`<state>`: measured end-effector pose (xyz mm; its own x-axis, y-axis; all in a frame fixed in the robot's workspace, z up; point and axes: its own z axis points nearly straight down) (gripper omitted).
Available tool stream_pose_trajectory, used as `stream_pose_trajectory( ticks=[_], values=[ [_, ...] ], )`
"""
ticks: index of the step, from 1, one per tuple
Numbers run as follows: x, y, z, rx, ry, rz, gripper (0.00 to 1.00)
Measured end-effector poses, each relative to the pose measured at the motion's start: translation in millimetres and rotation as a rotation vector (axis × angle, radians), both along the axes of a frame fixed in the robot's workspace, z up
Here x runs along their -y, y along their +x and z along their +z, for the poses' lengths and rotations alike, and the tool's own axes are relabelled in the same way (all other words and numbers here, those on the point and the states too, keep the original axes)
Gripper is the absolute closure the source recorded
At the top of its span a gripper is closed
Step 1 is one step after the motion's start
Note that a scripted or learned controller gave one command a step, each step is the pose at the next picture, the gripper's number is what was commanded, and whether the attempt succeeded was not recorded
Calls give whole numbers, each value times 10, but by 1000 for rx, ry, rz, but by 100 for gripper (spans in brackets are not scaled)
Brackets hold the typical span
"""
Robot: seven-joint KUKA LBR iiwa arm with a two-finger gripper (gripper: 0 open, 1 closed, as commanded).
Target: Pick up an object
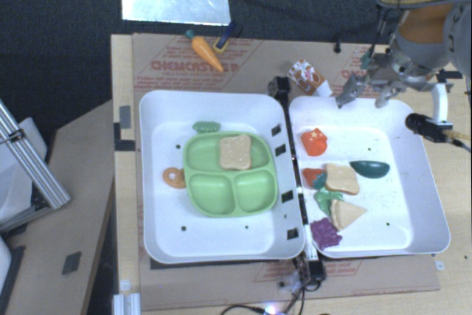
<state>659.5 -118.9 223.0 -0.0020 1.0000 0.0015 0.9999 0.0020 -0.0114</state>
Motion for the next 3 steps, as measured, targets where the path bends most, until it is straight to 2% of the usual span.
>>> stream_pose_trajectory(
  ticks=[1, 3],
  values=[
    [-3, 22, 88, 13, -1, 2, 0],
    [106, 11, -1035, 10, -2, -1, 0]
  ],
)
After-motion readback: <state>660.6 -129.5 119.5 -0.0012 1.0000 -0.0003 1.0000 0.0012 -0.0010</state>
